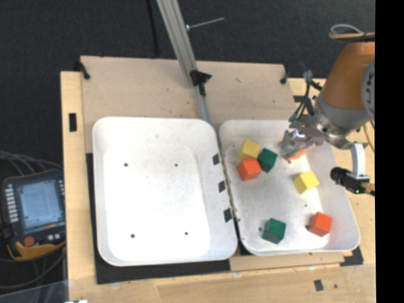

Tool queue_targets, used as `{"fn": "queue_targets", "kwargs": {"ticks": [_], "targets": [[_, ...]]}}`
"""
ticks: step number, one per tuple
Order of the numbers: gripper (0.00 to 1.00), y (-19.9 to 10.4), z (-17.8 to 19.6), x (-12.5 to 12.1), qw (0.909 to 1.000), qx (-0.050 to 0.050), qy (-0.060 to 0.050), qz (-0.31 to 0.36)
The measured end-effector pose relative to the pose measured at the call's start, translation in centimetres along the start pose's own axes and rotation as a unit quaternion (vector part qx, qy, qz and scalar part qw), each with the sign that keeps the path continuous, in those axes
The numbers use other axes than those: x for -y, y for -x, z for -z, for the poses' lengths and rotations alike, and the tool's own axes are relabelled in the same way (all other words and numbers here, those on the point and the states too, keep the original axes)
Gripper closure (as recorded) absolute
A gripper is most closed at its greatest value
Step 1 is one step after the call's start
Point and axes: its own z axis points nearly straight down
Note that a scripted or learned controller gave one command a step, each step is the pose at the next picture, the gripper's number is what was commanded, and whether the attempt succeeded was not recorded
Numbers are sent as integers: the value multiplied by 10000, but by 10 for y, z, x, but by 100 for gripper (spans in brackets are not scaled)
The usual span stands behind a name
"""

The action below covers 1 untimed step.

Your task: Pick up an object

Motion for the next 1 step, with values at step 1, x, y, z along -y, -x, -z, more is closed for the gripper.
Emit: {"fn": "queue_targets", "kwargs": {"ticks": [1], "targets": [[100, 1, 19, -1, 10000, -9, -17, 23]]}}
